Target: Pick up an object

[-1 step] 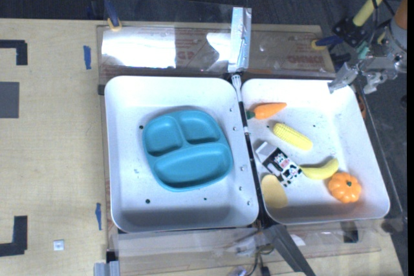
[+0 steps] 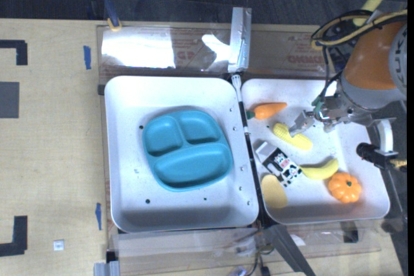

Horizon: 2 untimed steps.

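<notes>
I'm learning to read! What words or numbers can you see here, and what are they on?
Nothing here can be read for sure.
Cardboard behind the bins: faint red printing, too blurred to read.
Small black-and-white packet in the right bin: markings too small to read.

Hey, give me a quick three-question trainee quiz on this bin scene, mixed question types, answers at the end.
1. True or false: the blue divided plate lies in the left bin.
2. Which item lies nearest the gripper? A) pumpkin B) corn cob C) carrot
3. Fill in: the banana lies just left of the ___.

Key: 1 true; 2 B; 3 pumpkin.
</notes>
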Tool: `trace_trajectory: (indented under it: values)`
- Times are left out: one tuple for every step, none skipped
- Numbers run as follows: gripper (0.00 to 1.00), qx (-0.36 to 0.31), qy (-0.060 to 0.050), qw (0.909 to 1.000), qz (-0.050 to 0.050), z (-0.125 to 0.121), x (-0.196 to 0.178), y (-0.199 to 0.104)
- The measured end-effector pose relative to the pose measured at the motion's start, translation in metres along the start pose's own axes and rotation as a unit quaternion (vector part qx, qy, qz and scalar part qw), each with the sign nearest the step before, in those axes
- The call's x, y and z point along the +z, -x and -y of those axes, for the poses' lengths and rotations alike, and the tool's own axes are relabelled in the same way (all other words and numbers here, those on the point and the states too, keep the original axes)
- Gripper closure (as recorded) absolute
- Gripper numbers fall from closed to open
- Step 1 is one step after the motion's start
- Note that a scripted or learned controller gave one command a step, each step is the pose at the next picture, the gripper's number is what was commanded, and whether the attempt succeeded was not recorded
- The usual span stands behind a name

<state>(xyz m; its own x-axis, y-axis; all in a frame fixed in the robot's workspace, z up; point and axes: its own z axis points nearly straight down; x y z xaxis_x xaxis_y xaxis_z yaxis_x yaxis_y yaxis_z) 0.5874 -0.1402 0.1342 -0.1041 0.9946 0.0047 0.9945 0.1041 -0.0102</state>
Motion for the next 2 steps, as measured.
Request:
trace_trajectory:
  values:
    - [0.0,0.05,0.007,0.9987,0.002,-0.03,0.047,-0.044]
    - [1.0,0.05,0.009,0.9987,0.003,-0.032,0.035,-0.043]
